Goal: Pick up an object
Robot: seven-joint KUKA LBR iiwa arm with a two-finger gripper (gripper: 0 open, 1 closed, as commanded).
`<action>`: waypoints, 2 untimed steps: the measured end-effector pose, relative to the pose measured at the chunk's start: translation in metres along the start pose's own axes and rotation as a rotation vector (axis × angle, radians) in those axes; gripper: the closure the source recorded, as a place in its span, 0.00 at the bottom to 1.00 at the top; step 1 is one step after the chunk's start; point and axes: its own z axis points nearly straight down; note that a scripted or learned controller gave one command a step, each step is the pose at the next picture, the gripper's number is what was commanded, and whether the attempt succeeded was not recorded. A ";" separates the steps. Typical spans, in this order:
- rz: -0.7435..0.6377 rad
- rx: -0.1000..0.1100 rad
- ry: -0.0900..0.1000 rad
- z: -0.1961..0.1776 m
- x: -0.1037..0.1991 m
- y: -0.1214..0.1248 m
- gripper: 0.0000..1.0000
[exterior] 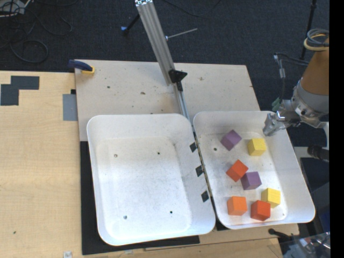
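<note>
A pale wooden bench (161, 87) is standing on dark carpet strewn with cables, and it is bearing two shallow white bins side by side. The gripper (270, 125) is hanging over the far right rim of the right bin (298, 171); how far its jaws are parted I cannot tell, since they are showing as a small grey blur, and nothing is visibly caught in them. Just beside the gripper, toward the near side, a yellow cube (257, 146) is lying on the bin floor, with a purple cube (231, 140) a little further left. Beyond that yellow cube, toward the near edge, five more blocks are sitting close together. The yellow cube looks the likeliest target: it is standing apart from its neighbours, so the gripper should come straight down and square to its faces. The left bin (102, 138) is sitting alongside, and a slanted aluminium post (156, 36) is rising behind both.
</note>
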 end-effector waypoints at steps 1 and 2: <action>-0.005 -0.001 0.000 -0.055 0.010 0.001 1.00; -0.005 0.002 0.001 -0.079 0.008 0.001 1.00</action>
